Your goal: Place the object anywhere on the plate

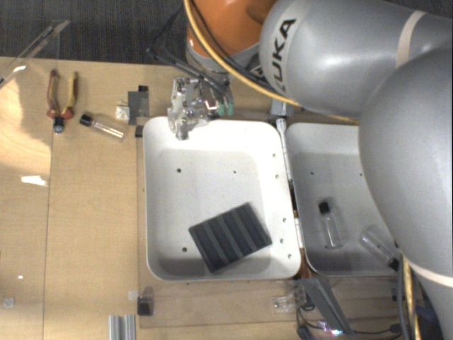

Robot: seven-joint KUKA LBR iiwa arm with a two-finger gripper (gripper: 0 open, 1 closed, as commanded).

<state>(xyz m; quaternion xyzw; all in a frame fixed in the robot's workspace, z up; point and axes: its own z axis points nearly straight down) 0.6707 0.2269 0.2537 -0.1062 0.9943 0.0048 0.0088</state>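
The ridged dark plate (231, 236) lay tilted near the front of the left bin (159, 211), well apart from my claw (185, 119). In the right bin (301, 190), 1 clear vial with a black cap (328, 225) lay near its front. My claw hung over the left bin's far left corner; its finger state could not be determined. My arm (340, 55) reached in from the right along the far edge.

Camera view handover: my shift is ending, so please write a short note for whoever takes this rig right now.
End effector: over the left bin's far-left corner; grip state unclear, nothing seen in it.
Dark ribbed plate: flat in the left bin, near side.
Clear vial with black cap: lying in the right bin.
Done: nothing on the plate.
Left: pick up the object and place it on the plate.
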